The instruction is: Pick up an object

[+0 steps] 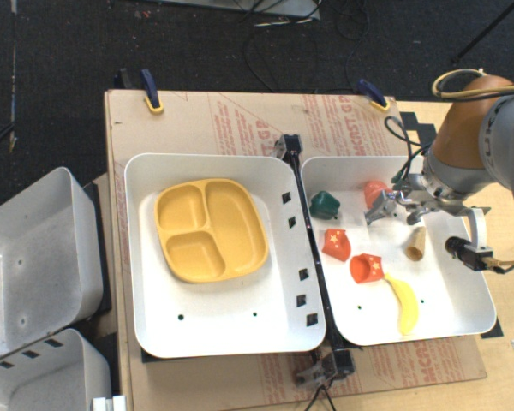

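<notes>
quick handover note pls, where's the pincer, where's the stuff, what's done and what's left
Pincer: low over the right bin, beside a red-orange piece; nothing seen in it.
Right bin: green object, red-orange block, red cup-like piece, banana, tan cork-like piece.
Left bin: yellow divided plate.
Done: no pick visible.
Left: grasp and lift one object.

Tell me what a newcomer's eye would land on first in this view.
The big yellow divided plate lying alone in the left bin draws the eye first. Next comes the grey arm with its orange band, its gripper low over the right bin. There small bright things lie scattered: a yellow banana, a green piece and red pieces.
</notes>
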Controlling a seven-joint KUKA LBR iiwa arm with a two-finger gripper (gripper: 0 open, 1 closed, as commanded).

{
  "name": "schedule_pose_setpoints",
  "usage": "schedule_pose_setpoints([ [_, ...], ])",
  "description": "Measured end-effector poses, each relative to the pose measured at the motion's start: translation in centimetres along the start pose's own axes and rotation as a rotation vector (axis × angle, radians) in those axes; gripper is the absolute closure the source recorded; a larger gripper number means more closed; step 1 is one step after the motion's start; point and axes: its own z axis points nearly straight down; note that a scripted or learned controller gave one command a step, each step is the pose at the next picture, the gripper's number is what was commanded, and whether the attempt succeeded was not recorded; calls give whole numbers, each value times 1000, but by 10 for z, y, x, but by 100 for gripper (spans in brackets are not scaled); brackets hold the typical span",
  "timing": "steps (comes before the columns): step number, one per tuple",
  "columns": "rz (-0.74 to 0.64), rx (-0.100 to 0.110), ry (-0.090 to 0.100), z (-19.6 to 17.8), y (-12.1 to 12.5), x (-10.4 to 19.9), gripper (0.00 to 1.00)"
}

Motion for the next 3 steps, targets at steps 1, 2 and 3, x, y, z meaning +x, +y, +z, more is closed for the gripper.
schedule_pose_setpoints([
  [1,-1,-7,-2,-14,2,0,100],
  [2,-2,-12,-4,-78,6,-5,100],
  [3,-3,-11,-3,-127,0,0,100],
])
